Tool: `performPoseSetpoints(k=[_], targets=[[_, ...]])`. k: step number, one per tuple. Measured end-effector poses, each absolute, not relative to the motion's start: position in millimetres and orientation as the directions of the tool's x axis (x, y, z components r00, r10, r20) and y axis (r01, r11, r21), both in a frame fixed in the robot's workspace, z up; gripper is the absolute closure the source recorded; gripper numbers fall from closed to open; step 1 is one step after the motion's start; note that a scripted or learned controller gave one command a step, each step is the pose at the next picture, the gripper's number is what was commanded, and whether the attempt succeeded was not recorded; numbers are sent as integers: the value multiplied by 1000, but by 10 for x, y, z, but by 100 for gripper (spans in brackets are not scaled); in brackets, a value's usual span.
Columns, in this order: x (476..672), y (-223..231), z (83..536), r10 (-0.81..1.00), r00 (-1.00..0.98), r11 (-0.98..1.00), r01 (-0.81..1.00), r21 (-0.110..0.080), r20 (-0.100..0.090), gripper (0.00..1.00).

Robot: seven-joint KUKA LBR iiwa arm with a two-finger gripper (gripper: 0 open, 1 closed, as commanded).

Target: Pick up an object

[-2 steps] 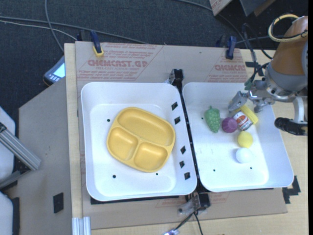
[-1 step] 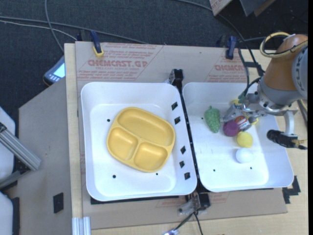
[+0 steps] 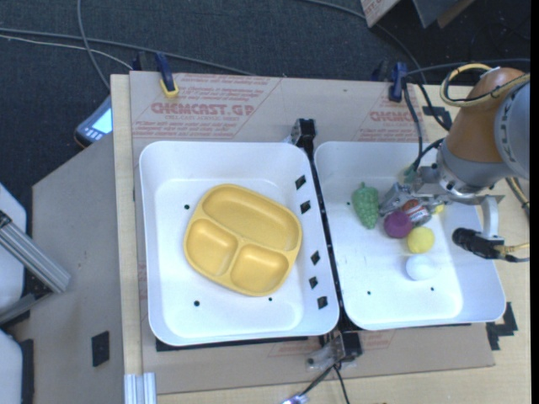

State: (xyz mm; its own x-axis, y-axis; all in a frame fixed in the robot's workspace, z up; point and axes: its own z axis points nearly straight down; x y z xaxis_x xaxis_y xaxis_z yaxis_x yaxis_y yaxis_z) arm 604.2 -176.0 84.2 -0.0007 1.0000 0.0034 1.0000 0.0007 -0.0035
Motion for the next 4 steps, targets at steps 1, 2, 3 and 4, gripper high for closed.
performPoseSetpoints(k=[1, 2, 3, 4], targets=[[6052, -1766, 966, 1000, -1, 1, 1000, 0, 2, 100], [6131, -1782, 1427, 1000, -1, 1, 1000, 6, -2, 100], [6205, -1753, 1889, 1000, -2, 2, 1000, 6, -1, 100], [6260, -1741, 2340, 1000, -2, 2, 1000, 7, -2, 100]])
